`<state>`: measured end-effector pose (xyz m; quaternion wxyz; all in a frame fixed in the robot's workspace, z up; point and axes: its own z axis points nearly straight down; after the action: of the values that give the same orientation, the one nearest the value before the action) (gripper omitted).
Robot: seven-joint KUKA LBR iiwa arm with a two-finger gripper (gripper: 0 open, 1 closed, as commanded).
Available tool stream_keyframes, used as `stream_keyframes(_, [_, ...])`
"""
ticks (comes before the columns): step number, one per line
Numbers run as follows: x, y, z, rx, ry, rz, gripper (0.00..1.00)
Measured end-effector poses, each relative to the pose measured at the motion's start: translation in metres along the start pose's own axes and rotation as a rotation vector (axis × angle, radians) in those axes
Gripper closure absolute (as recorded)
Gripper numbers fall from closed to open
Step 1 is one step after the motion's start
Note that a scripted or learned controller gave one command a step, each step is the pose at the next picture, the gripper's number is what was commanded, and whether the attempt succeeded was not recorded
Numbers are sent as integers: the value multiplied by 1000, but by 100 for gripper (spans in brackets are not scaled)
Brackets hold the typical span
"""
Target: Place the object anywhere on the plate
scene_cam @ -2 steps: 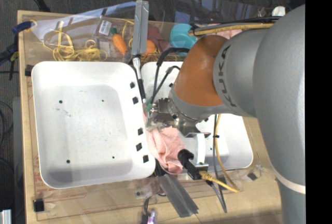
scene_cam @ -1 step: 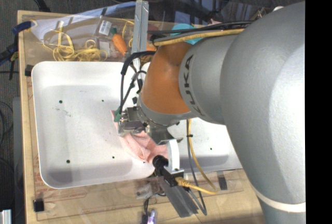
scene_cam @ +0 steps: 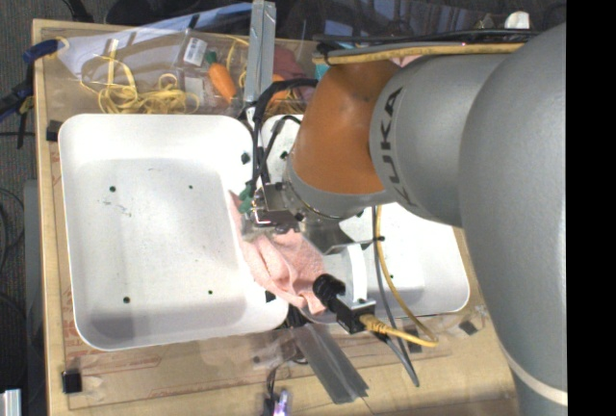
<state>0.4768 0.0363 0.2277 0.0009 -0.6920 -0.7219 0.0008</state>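
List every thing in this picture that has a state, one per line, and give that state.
Cloth: pink, crumpled, draped over the rim between the bins.
Left bin: upright, flat on the bench.
Arm: reaching in over the right bin.
Bag: lying behind the left bin.

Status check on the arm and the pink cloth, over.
Gripper low at the seam between bins. Pink cloth draped over the left bin edge, under the wrist. Arm covers most of the right bin.
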Motion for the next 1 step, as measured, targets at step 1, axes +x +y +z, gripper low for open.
stream_keyframes(1, [76,5,54,5,-1,-98,100])
